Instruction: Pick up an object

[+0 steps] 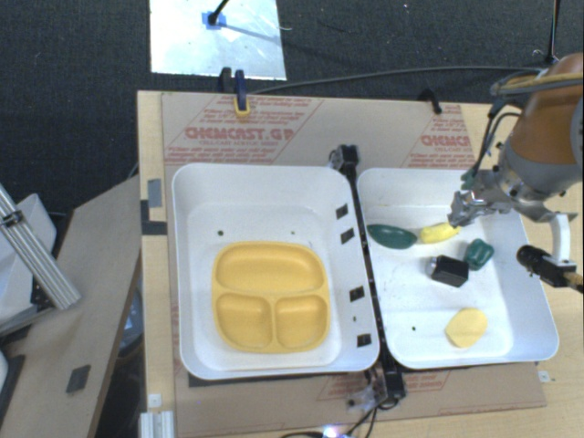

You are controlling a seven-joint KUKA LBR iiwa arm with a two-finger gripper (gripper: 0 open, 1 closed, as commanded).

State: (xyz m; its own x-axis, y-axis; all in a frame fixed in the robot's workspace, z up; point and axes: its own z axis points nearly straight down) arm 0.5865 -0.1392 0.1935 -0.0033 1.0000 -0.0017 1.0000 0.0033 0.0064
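The right bin point(520, 336) holds several small objects. A dark green oval piece point(392, 236) lies at its left side, touching a small yellow banana-shaped piece point(438, 234). A little to the right of that sits a green chunk point(479, 253), and a black block point(449, 270) lies just below the two. Near the bin's front lies a pale yellow round piece point(466, 328). My gripper point(462, 210) hangs low over the bin's back right part, just above and to the right of the yellow banana-shaped piece. I see nothing lifted off the bin floor.
The left bin point(196, 245) holds a yellow divided plate point(271, 297). Black clips sit along the wall between the bins point(351, 235). The arm's orange band point(552, 108) and grey wrist hang over the right bin's back right corner. A black part point(546, 265) juts over its right rim.
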